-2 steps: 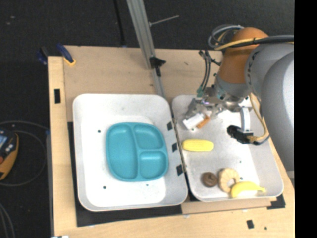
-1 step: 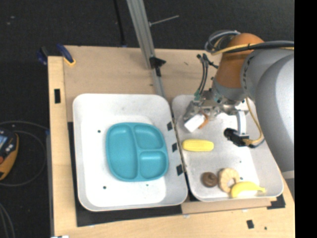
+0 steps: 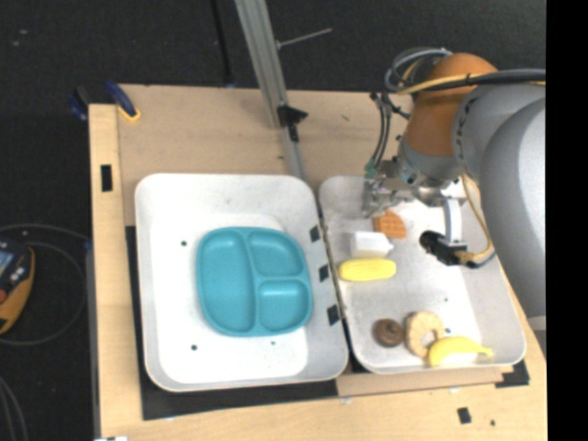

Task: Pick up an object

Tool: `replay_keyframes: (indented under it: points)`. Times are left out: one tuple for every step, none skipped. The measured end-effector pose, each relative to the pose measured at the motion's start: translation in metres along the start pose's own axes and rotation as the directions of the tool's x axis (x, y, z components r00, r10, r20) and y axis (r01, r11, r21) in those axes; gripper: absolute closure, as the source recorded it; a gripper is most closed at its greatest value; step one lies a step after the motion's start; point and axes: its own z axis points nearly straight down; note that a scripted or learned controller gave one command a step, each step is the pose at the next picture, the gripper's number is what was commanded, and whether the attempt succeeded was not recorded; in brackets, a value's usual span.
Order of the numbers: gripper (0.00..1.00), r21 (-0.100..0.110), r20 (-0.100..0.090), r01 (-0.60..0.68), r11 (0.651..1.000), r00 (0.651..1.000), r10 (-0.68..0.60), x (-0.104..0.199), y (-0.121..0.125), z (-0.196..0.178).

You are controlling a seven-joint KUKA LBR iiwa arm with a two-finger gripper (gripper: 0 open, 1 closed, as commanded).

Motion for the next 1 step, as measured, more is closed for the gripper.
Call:
replay_keyframes:
  points:
    - [1.0,0.014,-0.008,0.004,1.0,1.0,-0.003,-0.0104,0.0017,-0.0603]
